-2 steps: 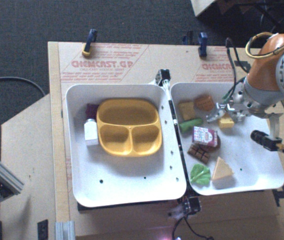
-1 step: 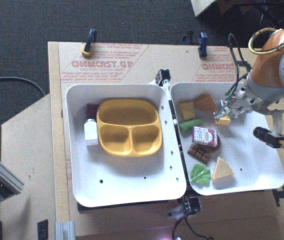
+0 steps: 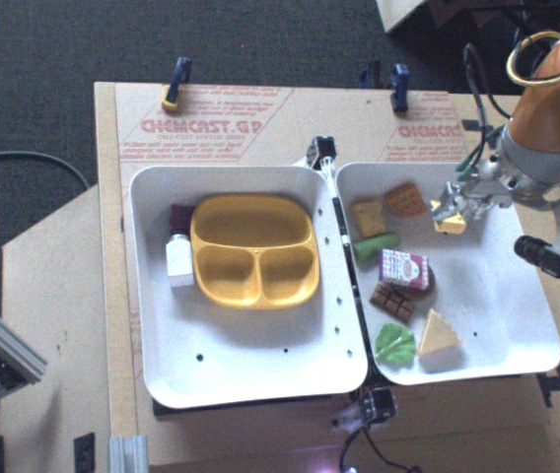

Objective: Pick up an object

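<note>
My gripper hangs over the back of the right bin, shut on a small yellow cheese-like piece that shows between its fingers. Left of it lie a brown cracker-like piece, a tan toast piece and a green pod. Further forward in the same bin are a pink-and-white carton, a chocolate bar, a green leaf and a tan wedge.
The left bin holds a yellow divided tray, with a white bottle and a dark maroon item beside the tray's left edge. Clamps grip the board's back edge. The arm fills the right side.
</note>
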You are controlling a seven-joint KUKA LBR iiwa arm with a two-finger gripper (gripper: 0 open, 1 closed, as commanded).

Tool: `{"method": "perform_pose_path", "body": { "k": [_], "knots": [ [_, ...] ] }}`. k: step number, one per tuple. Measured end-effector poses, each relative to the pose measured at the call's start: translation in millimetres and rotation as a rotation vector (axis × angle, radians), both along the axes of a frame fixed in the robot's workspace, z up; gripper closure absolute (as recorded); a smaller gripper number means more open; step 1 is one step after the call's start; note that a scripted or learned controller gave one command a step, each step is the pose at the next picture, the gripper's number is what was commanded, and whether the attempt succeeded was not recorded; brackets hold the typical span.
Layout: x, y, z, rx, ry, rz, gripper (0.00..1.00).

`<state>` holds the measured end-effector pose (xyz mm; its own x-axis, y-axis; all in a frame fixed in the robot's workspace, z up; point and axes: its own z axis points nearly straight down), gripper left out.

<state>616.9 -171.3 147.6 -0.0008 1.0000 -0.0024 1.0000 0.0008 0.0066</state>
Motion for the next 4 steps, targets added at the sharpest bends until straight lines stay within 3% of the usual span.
{"method": "perform_pose_path", "body": {
  "k": [1, 2, 4],
  "knots": [
    [-2.5, 0.5, 64.1, -0.001, -0.002, 0.000, 1.00],
    [-1.4, 0.4, 78.8, 0.000, 0.001, 0.000, 1.00],
    [-30.0, 99.6, 82.6, 0.006, 0.009, 0.005, 1.00]
  ]
}}
